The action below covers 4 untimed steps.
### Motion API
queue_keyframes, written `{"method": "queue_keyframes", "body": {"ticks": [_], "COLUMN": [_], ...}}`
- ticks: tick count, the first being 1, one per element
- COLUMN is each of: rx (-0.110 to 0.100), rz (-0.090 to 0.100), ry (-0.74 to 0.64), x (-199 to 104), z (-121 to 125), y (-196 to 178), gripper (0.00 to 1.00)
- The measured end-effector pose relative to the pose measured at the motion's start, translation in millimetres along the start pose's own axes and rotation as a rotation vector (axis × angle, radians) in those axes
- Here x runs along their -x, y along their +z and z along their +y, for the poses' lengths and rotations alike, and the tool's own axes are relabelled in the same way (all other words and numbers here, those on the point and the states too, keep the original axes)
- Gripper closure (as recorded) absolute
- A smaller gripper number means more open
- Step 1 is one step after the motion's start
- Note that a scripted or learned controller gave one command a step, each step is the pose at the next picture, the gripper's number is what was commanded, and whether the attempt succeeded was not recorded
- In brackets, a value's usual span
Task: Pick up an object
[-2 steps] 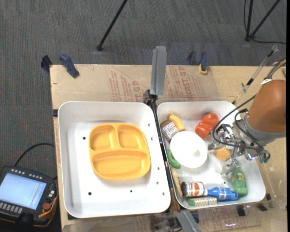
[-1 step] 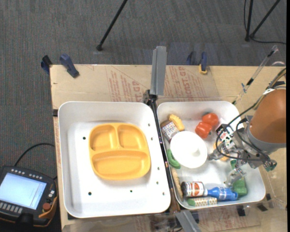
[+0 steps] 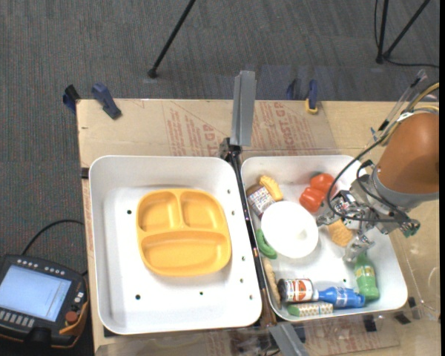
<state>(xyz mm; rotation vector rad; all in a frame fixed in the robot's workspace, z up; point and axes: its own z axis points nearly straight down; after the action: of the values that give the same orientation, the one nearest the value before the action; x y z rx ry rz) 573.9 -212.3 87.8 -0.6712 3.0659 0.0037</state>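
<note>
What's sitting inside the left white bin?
Inside the left bin lies a yellow divided tray, flat, compartments up. Whatever lies beneath the tray is covered by it.

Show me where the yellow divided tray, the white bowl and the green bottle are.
yellow divided tray (image 3: 184, 231): camera view, centre ridge.
white bowl (image 3: 290, 229): camera view, inside bottom.
green bottle (image 3: 366, 279): camera view, body.
</note>
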Motion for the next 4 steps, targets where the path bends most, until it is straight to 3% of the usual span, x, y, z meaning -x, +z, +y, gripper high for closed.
{"method": "queue_keyframes", "body": {"ticks": [1, 2, 3, 4], "rx": [0.001, -0.001, -0.001, 0.0], "rz": [-0.004, 0.0, 0.0, 0.001], "ry": [0.007, 0.404, 0.405, 0.398], "x": [0.8, 32.6, 32.6, 38.2], "z": [-0.3, -11.7, -11.9, 16.7], "y": [-10.4, -5.2, -5.4, 0.4], "gripper": [1.0, 1.0, 0.0, 0.0]}}
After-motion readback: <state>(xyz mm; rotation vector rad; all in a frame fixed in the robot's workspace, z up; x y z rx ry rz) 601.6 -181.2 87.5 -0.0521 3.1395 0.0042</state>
